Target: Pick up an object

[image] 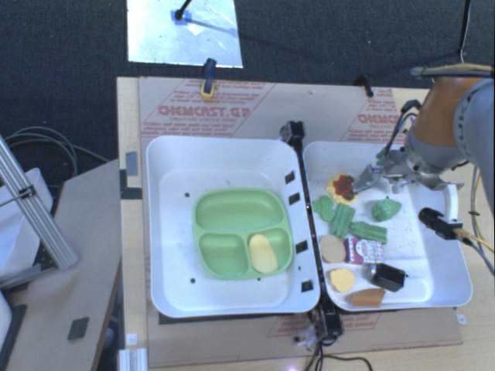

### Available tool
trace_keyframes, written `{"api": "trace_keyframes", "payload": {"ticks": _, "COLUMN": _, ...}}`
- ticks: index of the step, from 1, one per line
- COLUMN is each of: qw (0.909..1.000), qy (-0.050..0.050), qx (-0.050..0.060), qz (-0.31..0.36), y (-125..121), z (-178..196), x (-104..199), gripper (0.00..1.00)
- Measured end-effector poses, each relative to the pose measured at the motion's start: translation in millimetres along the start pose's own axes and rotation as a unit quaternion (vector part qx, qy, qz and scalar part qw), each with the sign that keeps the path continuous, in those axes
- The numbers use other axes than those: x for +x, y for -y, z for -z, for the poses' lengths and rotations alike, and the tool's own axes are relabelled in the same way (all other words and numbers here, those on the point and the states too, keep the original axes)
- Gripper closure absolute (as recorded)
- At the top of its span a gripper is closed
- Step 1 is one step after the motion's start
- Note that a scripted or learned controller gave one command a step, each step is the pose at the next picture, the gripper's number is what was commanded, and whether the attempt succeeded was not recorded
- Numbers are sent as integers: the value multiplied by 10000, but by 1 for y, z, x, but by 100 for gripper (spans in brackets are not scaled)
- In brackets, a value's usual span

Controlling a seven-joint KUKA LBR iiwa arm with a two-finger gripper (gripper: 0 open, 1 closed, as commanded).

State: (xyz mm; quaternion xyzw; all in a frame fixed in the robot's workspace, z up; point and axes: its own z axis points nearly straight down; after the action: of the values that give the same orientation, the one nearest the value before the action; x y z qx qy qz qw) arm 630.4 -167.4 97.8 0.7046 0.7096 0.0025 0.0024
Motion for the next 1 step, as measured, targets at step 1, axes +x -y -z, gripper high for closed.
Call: {"api": "trace_keyframes", "payload": {"ticks": 1, "qw": 10000, "qy": -7, "qx": 55, "qz": -38, "y": 58, "z": -14, "x": 8, "gripper": 0}}
